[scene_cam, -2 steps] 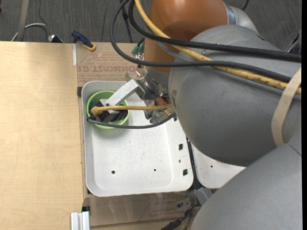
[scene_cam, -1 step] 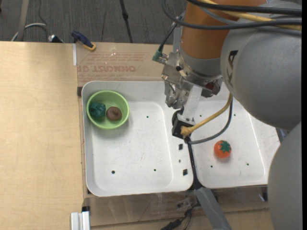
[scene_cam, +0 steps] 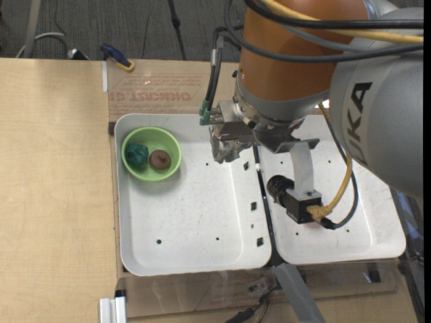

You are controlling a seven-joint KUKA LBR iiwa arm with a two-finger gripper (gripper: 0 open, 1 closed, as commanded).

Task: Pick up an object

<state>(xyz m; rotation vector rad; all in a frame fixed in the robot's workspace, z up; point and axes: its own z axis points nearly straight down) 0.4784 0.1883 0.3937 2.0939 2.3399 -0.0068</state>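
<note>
My gripper (scene_cam: pixel 225 150) hangs right of the green bowl (scene_cam: pixel 151 153), nothing between its fingers; spread or pressed together, I cannot tell. Inside the bowl: teal lump (scene_cam: pixel 137 155) and brown ball (scene_cam: pixel 159 159), side by side. Both look light, small, maybe soft. I'd pinch the ball across its middle.

One camera, fixed above the bench (scene_cam: pixel 54 180), looks down at a slant on both bins. The far side lies toward 12 o'clock, where grey floor and cables show past the bench edge; the near edge runs along 6 o'clock. The left bin (scene_cam: pixel 182 247) sits at centre, the right bin (scene_cam: pixel 350 241) toward 3 o'clock. The arm (scene_cam: pixel 303 39) comes in from 3 o'clock and stands very near the lens, looming large at 1 o'clock over part of the right bin.
</note>
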